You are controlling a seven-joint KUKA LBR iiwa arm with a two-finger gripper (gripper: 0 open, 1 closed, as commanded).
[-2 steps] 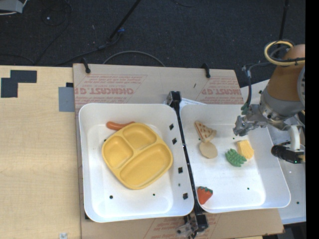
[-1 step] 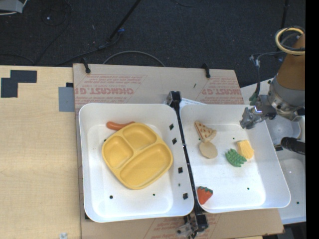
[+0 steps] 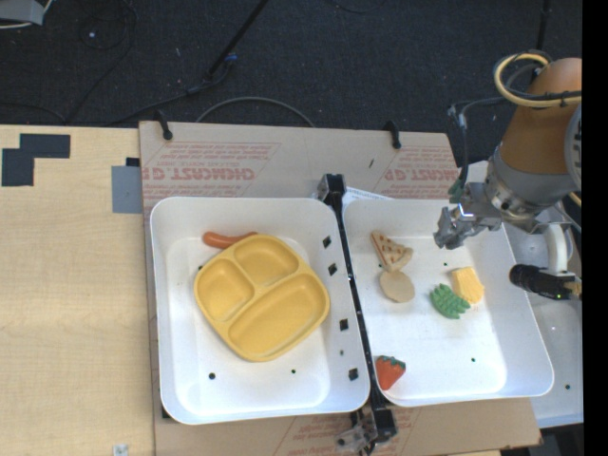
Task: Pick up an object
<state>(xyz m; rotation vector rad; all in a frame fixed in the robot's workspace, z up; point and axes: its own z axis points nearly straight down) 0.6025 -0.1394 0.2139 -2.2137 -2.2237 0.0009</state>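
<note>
My gripper (image 3: 454, 228) hangs over the upper right part of the right bin (image 3: 513, 369), above the bin floor and clear of the objects. Nothing shows between its fingers. Below it lie a yellow cheese block (image 3: 467, 282) and a green leafy piece (image 3: 447, 301). To its left sit a tan wedge-shaped slice (image 3: 389, 250) and a beige rounded piece (image 3: 397, 286). A red strawberry (image 3: 390, 371) rests at the bin's lower left corner.
The left bin (image 3: 180, 388) holds a yellow divided plate (image 3: 261, 295) and an orange sausage (image 3: 226, 238) behind it. A black divider (image 3: 347, 293) runs between the bins. Cardboard lies under both bins, with a wooden bench to the left.
</note>
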